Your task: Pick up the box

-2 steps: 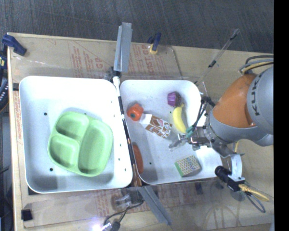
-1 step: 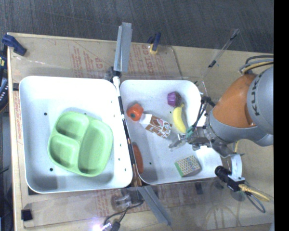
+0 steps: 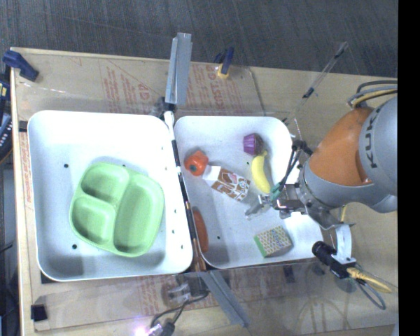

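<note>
The box (image 3: 273, 241) is small and flat with a fine multicoloured pattern. It lies near the front wall of the right bin (image 3: 224, 254). My gripper (image 3: 269, 208) hovers just behind the box, between it and a yellow banana (image 3: 260, 174). Its fingers are spread open with nothing between them. The grey arm with its orange band (image 3: 343, 163) comes in from the right over the bin's right wall.
The right bin also holds a purple cup (image 3: 250, 143), a bottle with an orange cap (image 3: 213, 171) and a reddish item (image 3: 200, 232) against its left wall. A green divided plate (image 3: 117, 208) lies in the left bin (image 3: 49, 138).
</note>
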